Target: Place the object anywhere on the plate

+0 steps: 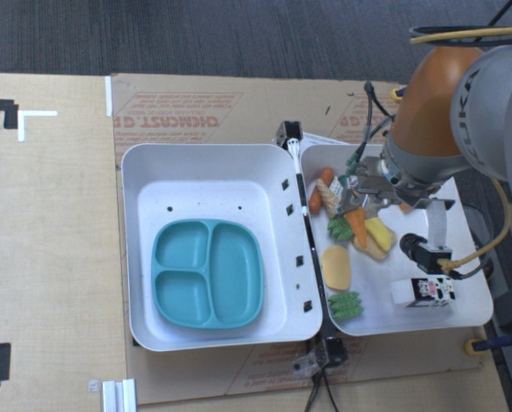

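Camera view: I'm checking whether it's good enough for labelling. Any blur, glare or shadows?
Camera view: sharp on the plate and toys; even light with soft shadows inside the left bin; no strong glare; the arm, close to the lens, looks slightly soft.

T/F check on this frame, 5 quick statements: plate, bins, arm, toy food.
1. The teal plate lies in the left bin. True.
2. The plate has three compartments. True.
3. Toy food already lies on the plate. False: the toy food, such as the carrot and the green pea pod, lies in the right bin.
4. The arm is over the left bin. False: it is over the right bin, with the gripper down among the toy food.
5. A small black-and-white carton lies in the right bin. True.
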